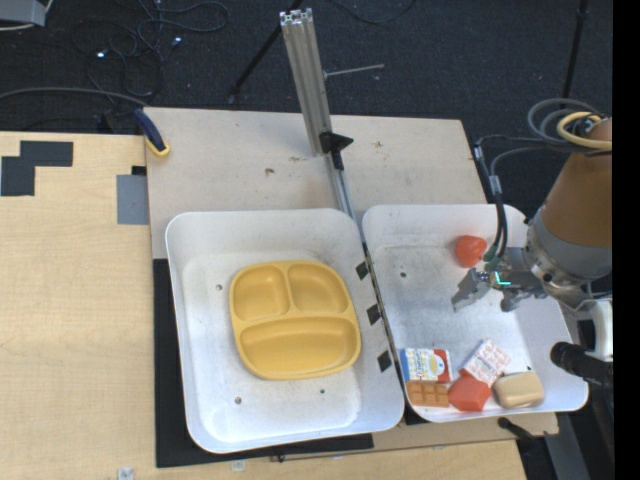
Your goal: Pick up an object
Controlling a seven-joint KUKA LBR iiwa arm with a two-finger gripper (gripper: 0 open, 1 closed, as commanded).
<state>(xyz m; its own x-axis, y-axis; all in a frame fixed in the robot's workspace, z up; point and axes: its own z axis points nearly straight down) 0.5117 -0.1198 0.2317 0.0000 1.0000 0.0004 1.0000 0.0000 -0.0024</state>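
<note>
At the right-hand shallow white bin (430,230)'s near edge, around five o'clock, a cluster of small play-food pieces is sitting packed together: a tan bread-shaped block (518,389), a red rounded plastic piece (469,394) touching it, a waffle-patterned orange tile (427,395), a small printed carton (425,363) and a pink-and-white wrapped packet (487,358). Farther in, the two-finger gripper (487,294) is hanging over bare bin floor with its claws spread and pinching nothing. Just beyond it, at roughly twelve o'clock from the fingertips, a small red-orange ball-like toy (470,249) is lying alone, well apart from the cluster. That looks like the easiest target: probably light, stiff and smooth, so apt to roll; closing across its widest middle should be safest. In the left-hand white bin (190,268), a yellow three-compartment plastic plate (295,319) is resting flat.
</note>
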